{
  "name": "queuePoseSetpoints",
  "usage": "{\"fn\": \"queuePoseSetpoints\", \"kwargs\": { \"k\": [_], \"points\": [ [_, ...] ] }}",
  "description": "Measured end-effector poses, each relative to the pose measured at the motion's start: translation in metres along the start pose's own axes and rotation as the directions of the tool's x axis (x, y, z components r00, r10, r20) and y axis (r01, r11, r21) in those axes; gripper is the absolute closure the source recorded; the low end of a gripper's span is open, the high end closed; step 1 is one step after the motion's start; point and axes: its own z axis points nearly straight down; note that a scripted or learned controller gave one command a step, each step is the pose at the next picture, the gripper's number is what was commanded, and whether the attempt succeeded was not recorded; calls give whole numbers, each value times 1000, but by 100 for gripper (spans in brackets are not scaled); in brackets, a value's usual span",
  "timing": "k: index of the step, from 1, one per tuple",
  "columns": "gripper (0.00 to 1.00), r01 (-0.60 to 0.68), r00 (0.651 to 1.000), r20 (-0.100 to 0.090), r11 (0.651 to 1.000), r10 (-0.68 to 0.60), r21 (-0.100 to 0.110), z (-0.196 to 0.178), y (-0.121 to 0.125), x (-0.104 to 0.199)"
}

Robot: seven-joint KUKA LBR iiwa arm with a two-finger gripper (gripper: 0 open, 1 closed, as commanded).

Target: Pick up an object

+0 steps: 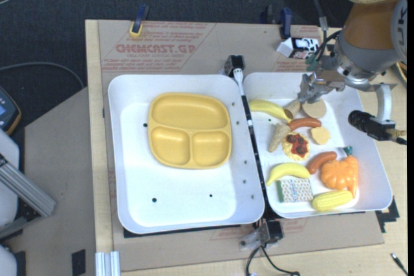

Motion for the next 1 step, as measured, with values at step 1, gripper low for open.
{"fn": "queuePoseSetpoints", "kwargs": {
  "k": [1],
  "points": [
    [100, -1, 1000, -1, 1000, 1, 1, 5, 33, 32]
  ]
}}
